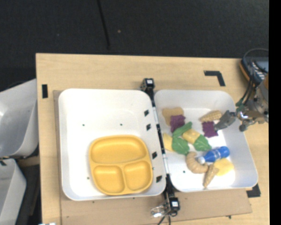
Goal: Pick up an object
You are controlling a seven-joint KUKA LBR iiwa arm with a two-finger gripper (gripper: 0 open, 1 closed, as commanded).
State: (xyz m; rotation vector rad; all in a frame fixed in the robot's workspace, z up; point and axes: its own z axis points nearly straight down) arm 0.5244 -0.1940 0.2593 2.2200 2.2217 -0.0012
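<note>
Leftmost, a yellow divided tray (120,164) lies in the left bin (75,125), long axis across it, bare white floor above. The right bin (192,100) holds toy food heaped from centre to bottom: the blue bottle (215,154) points right and slightly up. The gripper (226,120) hovers beside a purple piece (210,129); its grip state cannot be told.

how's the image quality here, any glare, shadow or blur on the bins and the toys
Camera view: lighting is even and soft, shadows faint; the left bin looks nearly blown out, its surface detail lost; the yellow tray reads sharp enough; the small toys in the right bin are soft and blocky, edges merging; the gripper at the right is dark and slightly smeared.
</note>
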